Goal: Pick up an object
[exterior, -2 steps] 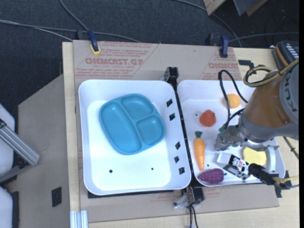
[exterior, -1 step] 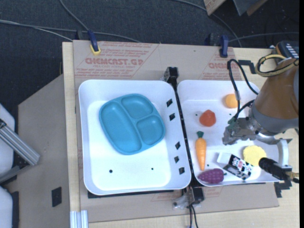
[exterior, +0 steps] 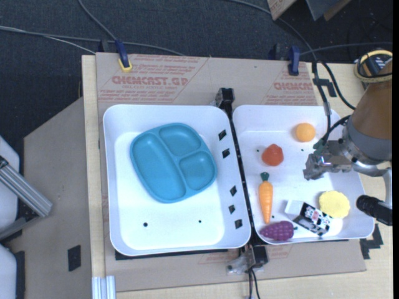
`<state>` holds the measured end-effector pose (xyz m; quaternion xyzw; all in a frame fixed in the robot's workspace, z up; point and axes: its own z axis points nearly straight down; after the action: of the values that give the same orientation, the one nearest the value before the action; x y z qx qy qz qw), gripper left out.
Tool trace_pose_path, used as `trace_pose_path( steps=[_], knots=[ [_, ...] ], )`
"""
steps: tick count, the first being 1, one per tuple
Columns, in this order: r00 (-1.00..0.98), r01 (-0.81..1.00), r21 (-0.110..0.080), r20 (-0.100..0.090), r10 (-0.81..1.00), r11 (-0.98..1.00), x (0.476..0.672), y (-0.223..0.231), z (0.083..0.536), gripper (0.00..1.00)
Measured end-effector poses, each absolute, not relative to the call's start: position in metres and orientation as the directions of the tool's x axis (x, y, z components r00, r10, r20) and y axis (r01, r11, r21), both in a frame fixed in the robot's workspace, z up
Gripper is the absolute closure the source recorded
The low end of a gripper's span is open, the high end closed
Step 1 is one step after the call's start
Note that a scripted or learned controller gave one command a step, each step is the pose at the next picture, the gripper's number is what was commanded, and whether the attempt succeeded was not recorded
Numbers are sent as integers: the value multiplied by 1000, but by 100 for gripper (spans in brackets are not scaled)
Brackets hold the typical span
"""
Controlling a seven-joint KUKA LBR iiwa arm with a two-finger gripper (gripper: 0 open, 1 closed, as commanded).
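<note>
Bench, two shallow white bins side by side, clamped board beneath

Left bin point(exterior: 118, 167): blue divided plate point(exterior: 173, 161), lying flat, tilted askew toward upper left of the bin floor; nothing on it

Right bin point(exterior: 249, 120), contents:
- orange ball point(exterior: 305, 132), upper area, near the far wall
- red strawberry-like piece point(exterior: 272, 155), left of centre, well apart from the ball
- toy carrot point(exterior: 266, 196), lengthwise along the left wall, green top pointing up the view
- purple grape cluster point(exterior: 277, 230), at the near wall, just below the carrot tip
- black-and-white small item point(exterior: 308, 215), near the front, kind too small to tell
- yellow round piece point(exterior: 334, 204), just beside the black-and-white item, toward the right wall

Arm entering from the right; gripper point(exterior: 319, 165) over the right bin's middle-right, above bare floor between ball, red piece and yellow piece; grip state: cannot tell, detail too blurred; nothing visibly between it and the bin floor

Judgement: candidates for picking all loose and spread out, likely so each can be approached singly; nearest candidates yellow piece and orange ball; pick not yet made; items crowded at the front wall likely hardest to reach cleanly
</note>
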<state>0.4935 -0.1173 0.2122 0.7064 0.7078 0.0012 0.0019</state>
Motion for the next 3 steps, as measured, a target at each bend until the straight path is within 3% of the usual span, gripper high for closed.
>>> trace_pose_path(
  steps=[1, 3],
  knots=[
    [-2, 1000, 2, -1, 1000, 2, 495, -117, 241, 100],
    [-7, 1000, 0, 2, 1000, 7, 557, -34, 244, 100]
  ],
)
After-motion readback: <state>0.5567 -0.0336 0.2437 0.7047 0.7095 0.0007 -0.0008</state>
